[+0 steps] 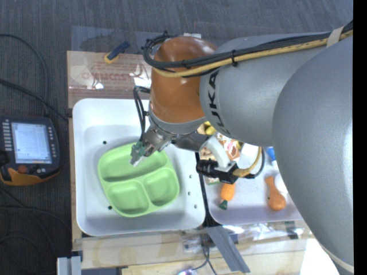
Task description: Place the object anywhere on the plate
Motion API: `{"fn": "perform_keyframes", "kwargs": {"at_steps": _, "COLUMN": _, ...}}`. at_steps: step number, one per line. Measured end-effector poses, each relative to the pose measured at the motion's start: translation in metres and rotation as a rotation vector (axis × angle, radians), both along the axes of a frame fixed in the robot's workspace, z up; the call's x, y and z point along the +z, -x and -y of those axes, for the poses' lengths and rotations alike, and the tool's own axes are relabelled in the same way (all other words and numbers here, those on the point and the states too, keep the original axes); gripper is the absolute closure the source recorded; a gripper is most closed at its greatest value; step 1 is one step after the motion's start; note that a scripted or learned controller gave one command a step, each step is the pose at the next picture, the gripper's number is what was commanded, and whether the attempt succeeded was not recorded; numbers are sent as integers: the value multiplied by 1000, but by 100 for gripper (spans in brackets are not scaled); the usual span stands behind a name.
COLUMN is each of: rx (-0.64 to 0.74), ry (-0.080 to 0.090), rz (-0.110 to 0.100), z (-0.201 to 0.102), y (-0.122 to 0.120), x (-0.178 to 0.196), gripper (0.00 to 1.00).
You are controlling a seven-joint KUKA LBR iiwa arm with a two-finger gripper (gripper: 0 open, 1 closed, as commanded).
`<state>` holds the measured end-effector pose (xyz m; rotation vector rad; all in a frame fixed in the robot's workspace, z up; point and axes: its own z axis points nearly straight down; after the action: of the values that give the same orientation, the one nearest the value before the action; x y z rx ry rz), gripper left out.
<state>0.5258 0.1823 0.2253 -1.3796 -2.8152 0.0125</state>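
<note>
A light green plate (137,182) with three compartments lies in the left white bin (92,211). My gripper (139,153) hangs low over the plate's large far compartment, near its upper right rim. A small dark greenish bit shows at the gripper's tip; I cannot make out what it is or whether it is held. The grey arm with its orange band covers the top of the right bin.
In the right bin (246,213) lie a small toy carrot (227,193), an orange pear-shaped thing (276,197), a white printed packet (226,148) and a blue item (270,153). A pendant with a screen (30,150) sits left of the bench.
</note>
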Motion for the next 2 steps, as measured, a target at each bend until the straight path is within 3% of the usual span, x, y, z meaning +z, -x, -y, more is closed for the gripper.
{"fn": "perform_keyframes", "kwargs": {"at_steps": 1, "rx": 190, "ry": -3, "rz": 4, "z": -35, "y": 44, "x": -41, "gripper": 100}}
{"fn": "perform_keyframes", "kwargs": {"at_steps": 2, "rx": 312, "ry": -3, "rz": 9, "z": -16, "y": -58, "x": -14, "gripper": 100}}
